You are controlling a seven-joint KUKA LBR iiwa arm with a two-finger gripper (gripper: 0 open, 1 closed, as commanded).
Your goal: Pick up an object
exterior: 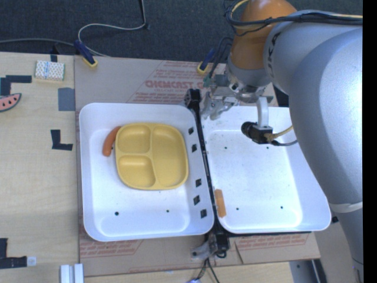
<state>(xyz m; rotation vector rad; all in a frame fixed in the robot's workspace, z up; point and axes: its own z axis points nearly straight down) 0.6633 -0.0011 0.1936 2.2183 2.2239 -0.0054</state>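
The end effector (219, 106) hangs over the far left corner of the right bin (306, 214), close to the ridge where the two bins meet. It is small and partly lost against the arm (312, 69) behind it, so I cannot tell how far it is open, and nothing can be made out in its grip.

Taking the yellow plate (151, 156) as the landmark: it lies in the left bin (97, 217), toward that bin's far half, and has three compartments. An orange carrot-like piece (109, 141) lies just beside the plate's left edge, touching or nearly touching it. A second small orange piece (220, 202) lies to the plate's right, across the ridge, at the near left edge of the right bin, well apart from the end effector.

Far left of the plate, on the desk (35, 175), sit a small white checked block (49, 71) and a watermelon-slice shape (8, 102). Black tape marks (59, 140) lie between them and the plate. A cable with a blue and yellow clip (86, 53) lies beyond the plate.
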